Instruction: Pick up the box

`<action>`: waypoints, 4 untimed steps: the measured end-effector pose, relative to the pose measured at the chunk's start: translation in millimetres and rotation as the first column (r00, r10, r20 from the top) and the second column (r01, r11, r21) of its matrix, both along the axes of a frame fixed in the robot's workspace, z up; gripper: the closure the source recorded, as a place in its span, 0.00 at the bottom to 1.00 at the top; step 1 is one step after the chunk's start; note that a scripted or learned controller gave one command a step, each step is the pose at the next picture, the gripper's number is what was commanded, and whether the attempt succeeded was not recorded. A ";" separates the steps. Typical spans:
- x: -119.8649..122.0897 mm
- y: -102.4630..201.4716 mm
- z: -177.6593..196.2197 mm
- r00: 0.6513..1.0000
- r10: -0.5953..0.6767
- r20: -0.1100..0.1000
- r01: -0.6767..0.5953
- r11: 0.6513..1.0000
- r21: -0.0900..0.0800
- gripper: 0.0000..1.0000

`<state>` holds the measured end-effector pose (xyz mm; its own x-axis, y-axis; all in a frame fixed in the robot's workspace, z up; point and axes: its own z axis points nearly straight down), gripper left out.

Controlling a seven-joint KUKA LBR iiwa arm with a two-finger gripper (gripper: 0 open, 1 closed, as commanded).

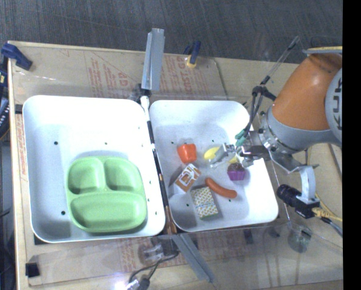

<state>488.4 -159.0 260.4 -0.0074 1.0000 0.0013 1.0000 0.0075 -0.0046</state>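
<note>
Camera view: end effector near box, apart.

wooden bench under two white bins, left and right

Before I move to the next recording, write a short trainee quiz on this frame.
1. True or false: the green tray lies in the left bin.
2. Which item lies nearest the end effector? A) purple toy B) patterned box C) orange pepper
3. Fill in: the sausage lies in the ___ bin.

Key: 1 true; 2 A; 3 right.
</note>
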 end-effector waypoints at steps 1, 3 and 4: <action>6.4 16.1 -146.1 0.970 0.244 0.023 -0.244 0.970 -0.009 0.00; -0.7 18.0 -138.9 0.953 0.302 0.030 -0.302 0.953 -0.010 1.00; -10.8 -33.6 -49.1 0.830 0.557 0.006 -0.557 0.830 -0.004 1.00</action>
<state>477.5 -192.6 211.3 -0.5635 0.8261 -0.0026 0.8261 0.5635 0.0010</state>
